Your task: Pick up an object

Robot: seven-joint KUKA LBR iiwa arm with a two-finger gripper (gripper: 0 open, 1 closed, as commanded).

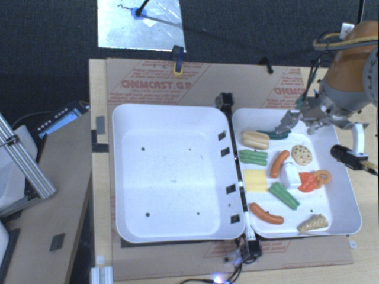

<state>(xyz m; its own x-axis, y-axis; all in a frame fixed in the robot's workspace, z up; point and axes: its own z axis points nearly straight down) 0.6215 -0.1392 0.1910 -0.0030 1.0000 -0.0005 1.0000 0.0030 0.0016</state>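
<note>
The end effector [288,123] hung low over the back of the right bin [346,203], just beside the bread roll [256,139]. I could not tell what state it was in. The toy food lay in the right bin: green beans [253,156], a cookie [301,154], a yellow cheese slice [256,180] and two sausages. The left bin [172,173] sat beside it on the table [154,78].

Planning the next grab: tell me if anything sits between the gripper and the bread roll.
Nothing visible does. The gripper hangs at the right bin's back edge, just right of the bread roll; only a dark green piece lies beside them.
</note>
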